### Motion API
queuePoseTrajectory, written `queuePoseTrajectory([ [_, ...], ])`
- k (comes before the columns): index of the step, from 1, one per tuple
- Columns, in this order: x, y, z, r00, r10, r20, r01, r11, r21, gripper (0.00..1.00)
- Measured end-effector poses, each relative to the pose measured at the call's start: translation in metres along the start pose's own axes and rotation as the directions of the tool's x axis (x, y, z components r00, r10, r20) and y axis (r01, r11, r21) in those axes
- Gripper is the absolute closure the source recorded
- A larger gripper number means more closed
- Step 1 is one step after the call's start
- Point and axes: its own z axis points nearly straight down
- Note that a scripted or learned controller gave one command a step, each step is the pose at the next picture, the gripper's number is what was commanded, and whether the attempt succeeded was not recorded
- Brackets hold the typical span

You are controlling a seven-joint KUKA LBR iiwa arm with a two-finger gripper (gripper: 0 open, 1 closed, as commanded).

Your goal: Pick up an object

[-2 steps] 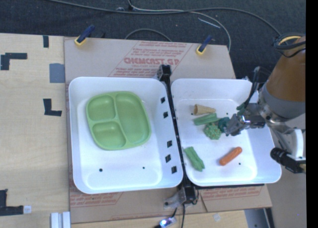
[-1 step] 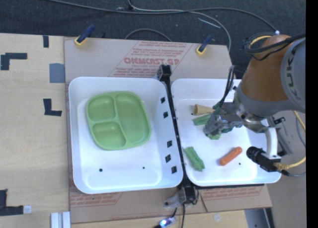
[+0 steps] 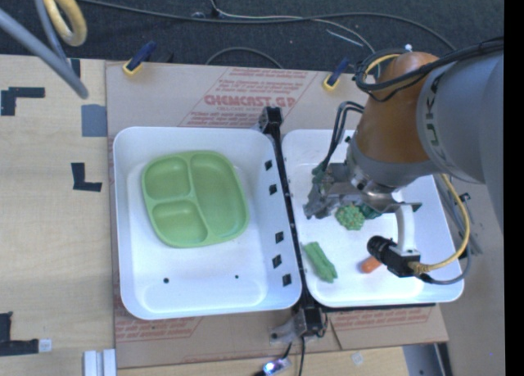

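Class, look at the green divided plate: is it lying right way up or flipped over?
Right way up: the green divided plate lies flat in the left bin, its three hollow compartments facing upward.

Illumination is even and fairly bright across the bench. The two white bins (image 3: 131, 227) run close to overexposed, with weak surface detail. Shadows are soft and short; a faint one lies beside the green divided plate (image 3: 195, 198). The dark floor at top is underexposed. Overall sharpness is moderate, with visible compression softness; the arm (image 3: 434, 116) appears slightly blurred.
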Motion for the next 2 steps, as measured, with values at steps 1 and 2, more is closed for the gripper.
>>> queuePoseTrajectory([
  [1, 0.051, 0.008, -0.011, 1.0, -0.002, -0.001, 0.002, 1.0, -0.001, 1.0],
  [2, 0.098, 0.031, -0.007, 1.0, -0.001, -0.001, 0.001, 1.0, -0.001, 1.0],
])
